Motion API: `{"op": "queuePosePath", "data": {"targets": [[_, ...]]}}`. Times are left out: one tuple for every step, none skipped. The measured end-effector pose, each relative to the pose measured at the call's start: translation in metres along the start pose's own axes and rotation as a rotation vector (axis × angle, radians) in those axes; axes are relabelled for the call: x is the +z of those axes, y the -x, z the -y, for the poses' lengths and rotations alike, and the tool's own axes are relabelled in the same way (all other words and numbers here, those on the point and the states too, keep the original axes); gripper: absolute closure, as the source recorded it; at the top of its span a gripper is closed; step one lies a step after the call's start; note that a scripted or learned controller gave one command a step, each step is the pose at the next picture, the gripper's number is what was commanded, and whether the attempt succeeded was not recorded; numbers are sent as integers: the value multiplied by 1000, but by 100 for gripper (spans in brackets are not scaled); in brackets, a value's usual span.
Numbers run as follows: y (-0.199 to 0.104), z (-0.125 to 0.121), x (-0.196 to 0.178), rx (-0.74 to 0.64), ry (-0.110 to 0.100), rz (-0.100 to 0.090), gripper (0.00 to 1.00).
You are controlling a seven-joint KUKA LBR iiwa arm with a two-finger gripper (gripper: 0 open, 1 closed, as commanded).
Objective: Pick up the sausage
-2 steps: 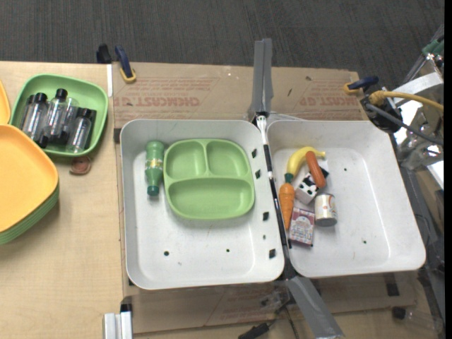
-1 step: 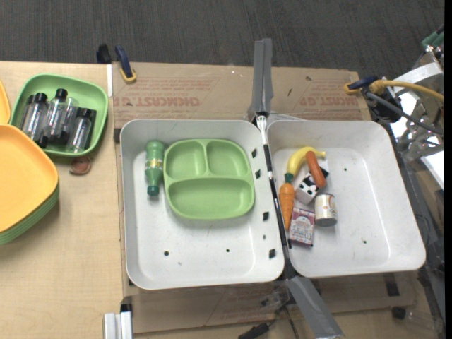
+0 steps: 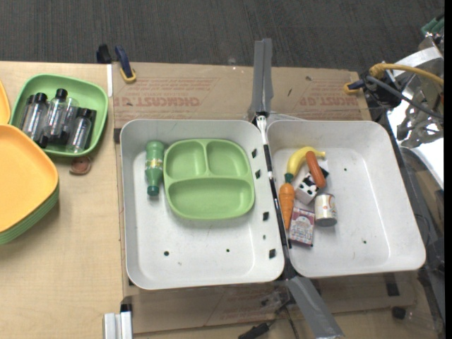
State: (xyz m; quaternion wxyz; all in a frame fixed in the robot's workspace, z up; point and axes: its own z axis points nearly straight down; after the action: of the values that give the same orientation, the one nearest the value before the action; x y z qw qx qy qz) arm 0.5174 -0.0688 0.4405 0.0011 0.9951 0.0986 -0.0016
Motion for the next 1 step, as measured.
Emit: {"op": "queuePosePath", "data": {"targets": [[-13, -2, 0, -152, -1, 2, 100]]}}
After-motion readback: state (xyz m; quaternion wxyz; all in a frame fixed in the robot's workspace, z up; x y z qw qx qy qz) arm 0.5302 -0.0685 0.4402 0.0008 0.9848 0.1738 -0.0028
